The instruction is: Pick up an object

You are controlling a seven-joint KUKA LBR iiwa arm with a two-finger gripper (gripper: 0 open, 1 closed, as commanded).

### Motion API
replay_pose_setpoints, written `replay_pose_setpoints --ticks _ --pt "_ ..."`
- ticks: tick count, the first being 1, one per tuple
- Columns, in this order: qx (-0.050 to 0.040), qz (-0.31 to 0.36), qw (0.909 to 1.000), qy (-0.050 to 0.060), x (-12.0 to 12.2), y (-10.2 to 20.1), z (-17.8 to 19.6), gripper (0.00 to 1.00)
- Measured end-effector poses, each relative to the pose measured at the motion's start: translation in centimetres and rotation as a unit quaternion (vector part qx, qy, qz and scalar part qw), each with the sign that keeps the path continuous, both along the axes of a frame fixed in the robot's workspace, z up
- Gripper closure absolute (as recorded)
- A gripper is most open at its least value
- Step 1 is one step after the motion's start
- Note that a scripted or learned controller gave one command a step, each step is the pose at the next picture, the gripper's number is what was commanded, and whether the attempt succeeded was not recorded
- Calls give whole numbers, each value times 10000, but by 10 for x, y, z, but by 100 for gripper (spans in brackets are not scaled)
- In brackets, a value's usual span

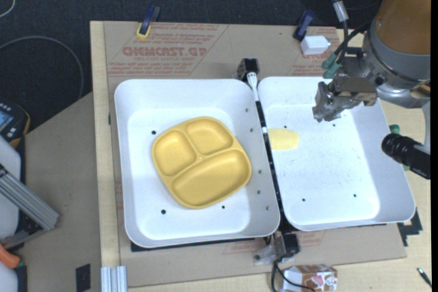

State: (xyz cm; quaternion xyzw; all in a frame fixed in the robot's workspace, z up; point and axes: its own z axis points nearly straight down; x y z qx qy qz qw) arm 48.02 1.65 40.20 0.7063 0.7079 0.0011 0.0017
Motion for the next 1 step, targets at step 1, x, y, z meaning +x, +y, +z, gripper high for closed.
replay_pose_setpoints --ticks 1 --pt "14 27 10000 -11 -1 61 31 100"
